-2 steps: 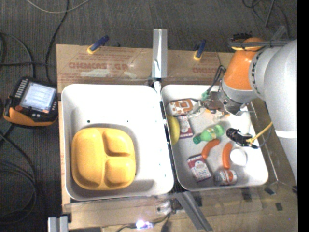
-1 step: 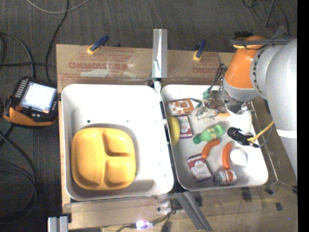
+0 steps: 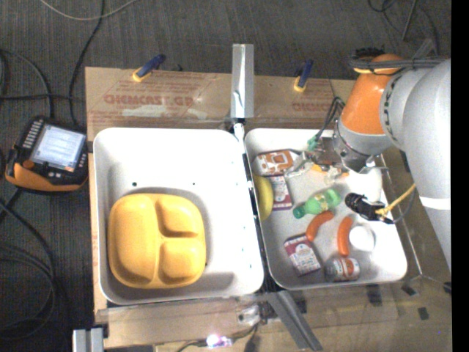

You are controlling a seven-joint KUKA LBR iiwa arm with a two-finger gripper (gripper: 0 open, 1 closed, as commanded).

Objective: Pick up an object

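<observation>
At the upper right of the frame, the grey arm with its orange band (image 3: pixel 370 105) reaches down into the right bin (image 3: pixel 396 266), and the gripper (image 3: pixel 326 152) sits low over the bin's upper part. Whether it is apart or together I cannot tell; the wrist hides it from this slanted view.

Nothing shows as lifted or clamped, so the step in hand looks like the approach: the gripper is coming onto a target but no grasp is confirmed. Closest to it is a red and white packet (image 3: pixel 275 162) in the bin's upper left corner, just beside the gripper toward frame left. A green bottle (image 3: pixel 316 203) lies a little below the gripper, near the bin's middle, with a banana (image 3: pixel 264 196) against the left wall. Further down lie two orange sausages (image 3: pixel 319 226), a white cup (image 3: pixel 361 238), a second packet (image 3: pixel 301 255) and a small can (image 3: pixel 341 269), all well apart from the gripper.

The left bin (image 3: pixel 168 141) holds a yellow divided tray (image 3: pixel 157 239).

Next, I judge, the gripper needs to settle squarely over one item, likely the packet or the bottle, close on it, and lift straight up clear of its neighbours.
</observation>
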